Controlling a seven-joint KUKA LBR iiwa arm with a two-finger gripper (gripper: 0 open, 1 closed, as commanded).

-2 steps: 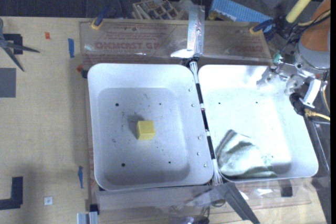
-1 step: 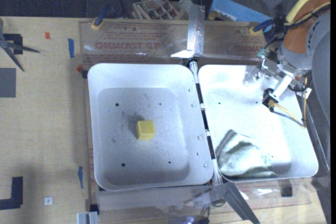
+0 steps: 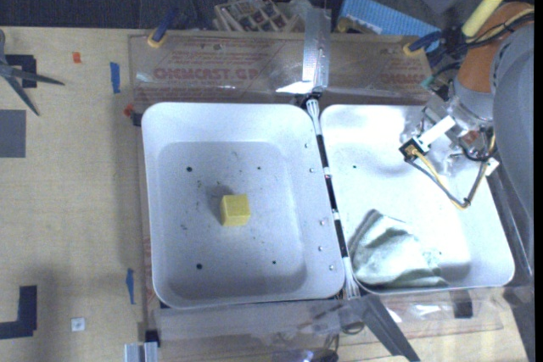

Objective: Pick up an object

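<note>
Whether the fingers of the gripper [image 3: 461, 151] are apart or together cannot be told: they are blurred among the wrist's fittings. The gripper hangs at about 3 o'clock of the right bin [image 3: 373, 174], near its outer wall, with nothing visibly held.

There are two candidates for picking up, one in each bin. The yellow block [image 3: 236, 209] lies close to the middle of the left bin [image 3: 174, 131], a shade toward 6 o'clock. It sits flat on the floor, well apart from every wall. That open ground should make it the easier grasp, since there is room on all sides of it. From the block, the gripper is out toward 2 o'clock, across the ridge where the two bins meet.

The other candidate is a crumpled pale sheet [image 3: 393, 253], cloth or plastic, I cannot say which. It lies at 7 o'clock of the right bin, against the near wall and the shared ridge. It is nearer the gripper but slumped and soft-looking, so I judge a grip on it less sure.

Counted: one block, one crumpled sheet and two bins, on a wooden desk [image 3: 68, 182].
</note>
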